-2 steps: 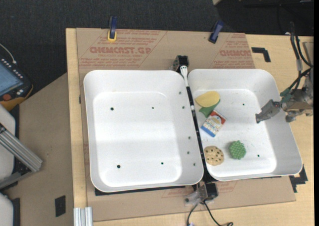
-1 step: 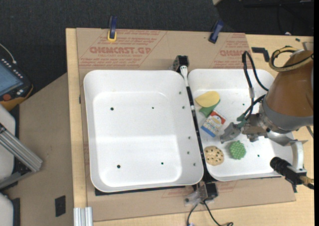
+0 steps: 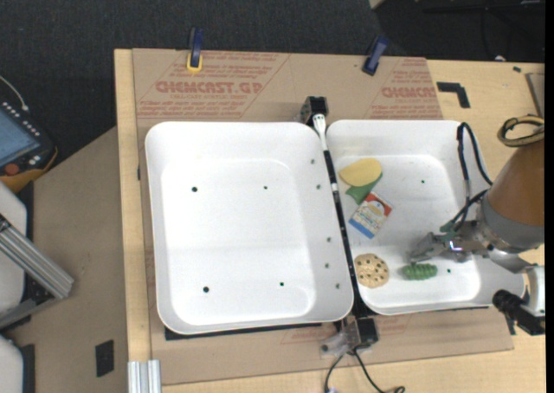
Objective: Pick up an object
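Where the arm (image 3: 519, 201) reaches in from the right, its gripper (image 3: 430, 249) hangs low over the right bin (image 3: 394, 136), near that bin's front right part. Its dark fingers point left and look slightly apart, with nothing seen between them. A small green object (image 3: 421, 272) lies on the bin floor just in front of the fingertips, very near them; whether they touch cannot be told. A round cookie (image 3: 371, 269) lies further left, close to the bin's left wall and front rim, apart from the green object. A small blue, white and red packet (image 3: 370, 214) lies behind the cookie, and a yellow piece with a green piece (image 3: 361, 175) under it sits behind that, near the divider between the bins. All four things keep to the left and front of the right bin; its rear right floor is bare. The left bin (image 3: 234, 218) lies alongside, its rim touching the right bin's rim.
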`<act>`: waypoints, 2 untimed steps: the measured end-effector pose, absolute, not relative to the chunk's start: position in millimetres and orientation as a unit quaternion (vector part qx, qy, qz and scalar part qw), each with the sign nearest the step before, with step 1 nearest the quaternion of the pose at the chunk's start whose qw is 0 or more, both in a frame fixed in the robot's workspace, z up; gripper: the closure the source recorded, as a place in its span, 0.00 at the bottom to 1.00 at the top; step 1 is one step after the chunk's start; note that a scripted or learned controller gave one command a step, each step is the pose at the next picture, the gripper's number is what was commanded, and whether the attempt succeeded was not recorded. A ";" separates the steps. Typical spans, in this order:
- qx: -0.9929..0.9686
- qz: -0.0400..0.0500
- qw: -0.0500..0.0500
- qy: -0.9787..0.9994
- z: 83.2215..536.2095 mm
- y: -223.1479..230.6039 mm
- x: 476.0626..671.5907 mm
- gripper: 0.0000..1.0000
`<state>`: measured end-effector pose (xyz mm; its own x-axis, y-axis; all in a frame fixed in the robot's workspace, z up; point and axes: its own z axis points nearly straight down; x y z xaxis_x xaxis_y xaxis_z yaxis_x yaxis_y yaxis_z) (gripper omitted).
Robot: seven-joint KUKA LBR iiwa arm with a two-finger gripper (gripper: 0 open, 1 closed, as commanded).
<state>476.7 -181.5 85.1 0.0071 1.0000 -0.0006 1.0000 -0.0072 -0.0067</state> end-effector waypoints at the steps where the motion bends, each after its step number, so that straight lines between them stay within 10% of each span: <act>1: -0.706 -0.001 -0.001 -0.708 84.2 -156.4 494.9 0.00; 2: -0.706 -0.002 -0.003 -0.708 160.3 -141.7 493.0 0.00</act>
<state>493.0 -141.7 160.3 -0.0022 1.0000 -0.0017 1.0000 0.0022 0.0070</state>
